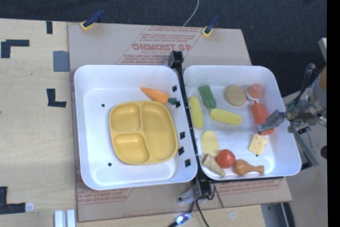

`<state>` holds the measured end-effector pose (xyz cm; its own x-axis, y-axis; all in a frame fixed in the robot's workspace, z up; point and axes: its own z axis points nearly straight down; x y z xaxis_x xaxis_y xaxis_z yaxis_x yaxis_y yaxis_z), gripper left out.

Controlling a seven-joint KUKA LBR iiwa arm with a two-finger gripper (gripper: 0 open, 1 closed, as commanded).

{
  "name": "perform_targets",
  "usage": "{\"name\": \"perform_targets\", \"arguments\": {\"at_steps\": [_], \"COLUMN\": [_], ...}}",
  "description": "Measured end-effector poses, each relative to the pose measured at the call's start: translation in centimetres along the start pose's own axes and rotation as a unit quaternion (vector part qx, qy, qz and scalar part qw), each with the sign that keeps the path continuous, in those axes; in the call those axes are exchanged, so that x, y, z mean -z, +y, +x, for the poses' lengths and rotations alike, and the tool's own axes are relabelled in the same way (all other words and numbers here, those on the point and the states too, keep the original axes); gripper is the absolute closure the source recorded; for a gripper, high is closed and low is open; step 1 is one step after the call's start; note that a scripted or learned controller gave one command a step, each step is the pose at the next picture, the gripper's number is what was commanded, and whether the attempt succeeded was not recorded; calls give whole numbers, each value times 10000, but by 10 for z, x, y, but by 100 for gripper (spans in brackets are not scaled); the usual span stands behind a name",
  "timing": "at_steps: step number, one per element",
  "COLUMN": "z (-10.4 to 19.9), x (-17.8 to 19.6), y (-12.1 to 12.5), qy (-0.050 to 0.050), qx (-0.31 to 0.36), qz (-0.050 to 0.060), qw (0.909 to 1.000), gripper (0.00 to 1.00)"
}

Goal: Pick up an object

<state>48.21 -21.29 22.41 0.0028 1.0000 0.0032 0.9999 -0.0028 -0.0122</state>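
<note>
On your left, the left bin (85,114) sits on the counter (32,130) and carries a yellow divided tray (142,132) across its middle, three compartments facing up. A carrot (156,95) lies just beyond the tray's far edge, orange with a green tip pointing at the wall shared with the right bin (268,76).

In the right bin, a pale corn cob (196,112) lies along the shared wall, with a green pickle (207,97) just beside it toward the far edge. A yellow banana (226,116) rests near the middle, and a tan bun (235,95) sits beyond it. A pale yellow slice (210,142) lies nearer you, with a tan wedge (212,166) and a red tomato (226,158) touching at the near edge. A brown drumstick (247,168) lies along the near wall. A cheese cube (258,144) sits toward the right edge.

The thing nearest the pincer (268,124) is a red-orange sausage (259,111), slim and lying lengthwise near the right wall, with a round pinkish piece (255,91) at its far end. The arm reaches in over the right rim, low and slanted, and its dark grey tip overlaps the sausage's near end. You cannot tell whether the pincer is clenched or released.

Open floor lies around the tray's near corners in the left bin; the right bin's freest patch is its middle, between banana and cheese.
</note>
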Motion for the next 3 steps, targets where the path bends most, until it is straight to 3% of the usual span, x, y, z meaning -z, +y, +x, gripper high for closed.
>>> {"name": "perform_targets", "arguments": {"at_steps": [1, 3], "z": [0, 14], "x": [5, -107], "y": [2, 2], "qy": [-15, -4], "qx": [18, 21], "qz": [-51, -25], "qw": [10000, 10000], "gripper": [0, 0]}}
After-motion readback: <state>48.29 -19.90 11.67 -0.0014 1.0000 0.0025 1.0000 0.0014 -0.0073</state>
